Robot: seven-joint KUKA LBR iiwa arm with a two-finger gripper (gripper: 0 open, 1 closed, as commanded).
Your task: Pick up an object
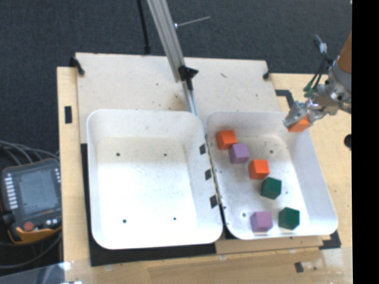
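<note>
The arm [340, 70] reaches in from the right edge, its orange band showing at the frame's border; the wrist angles down and leftward; the gripper [298, 122] sits over the right bin's upper right rim, fingers closed on an orange block [301, 124].

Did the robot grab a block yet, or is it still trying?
It looks grabbed. The claw is up over the top right edge of the right bin with an orange block between its fingers, clear of the bin floor. So the pick looks done, and right now the block is being held. Six other blocks lie in the bin, like the purple block. Nothing seems left except keeping hold.
</note>
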